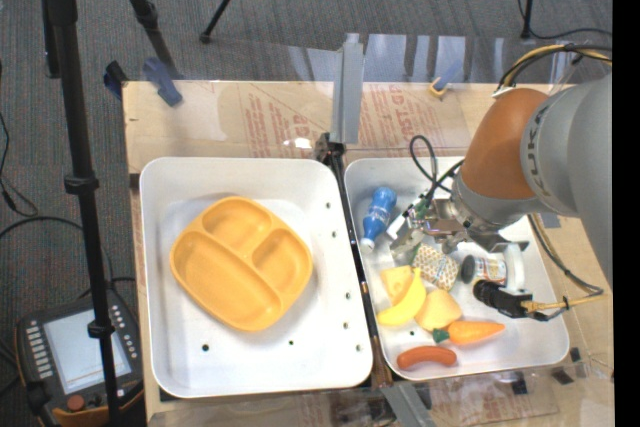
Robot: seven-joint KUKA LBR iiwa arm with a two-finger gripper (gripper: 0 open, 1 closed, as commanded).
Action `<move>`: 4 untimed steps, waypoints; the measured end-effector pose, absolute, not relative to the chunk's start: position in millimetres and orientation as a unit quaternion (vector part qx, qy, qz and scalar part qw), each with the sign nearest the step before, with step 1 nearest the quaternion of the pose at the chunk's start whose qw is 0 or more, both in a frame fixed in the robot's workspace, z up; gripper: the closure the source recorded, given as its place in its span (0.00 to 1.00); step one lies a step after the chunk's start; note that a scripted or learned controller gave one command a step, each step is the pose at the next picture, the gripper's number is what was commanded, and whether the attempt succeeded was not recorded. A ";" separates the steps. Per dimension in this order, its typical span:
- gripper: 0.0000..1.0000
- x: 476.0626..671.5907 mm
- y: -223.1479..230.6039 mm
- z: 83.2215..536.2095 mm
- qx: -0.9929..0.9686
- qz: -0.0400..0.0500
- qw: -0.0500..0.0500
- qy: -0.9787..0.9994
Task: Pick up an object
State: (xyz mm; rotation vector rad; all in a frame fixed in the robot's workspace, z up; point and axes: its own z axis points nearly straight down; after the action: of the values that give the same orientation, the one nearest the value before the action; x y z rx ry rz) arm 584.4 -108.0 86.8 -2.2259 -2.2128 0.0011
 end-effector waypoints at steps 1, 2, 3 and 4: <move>0.00 527.0 -82.4 86.6 -0.721 0.001 0.002 -0.693; 0.00 491.1 -126.7 86.7 -0.679 0.000 0.002 -0.734; 1.00 490.7 -127.3 95.0 -0.681 0.001 0.003 -0.732; 1.00 476.3 -141.7 87.1 -0.642 0.000 0.002 -0.767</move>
State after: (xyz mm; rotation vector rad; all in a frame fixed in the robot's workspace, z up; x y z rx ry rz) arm 476.3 -141.7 87.1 -2.0142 -2.4069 -0.0008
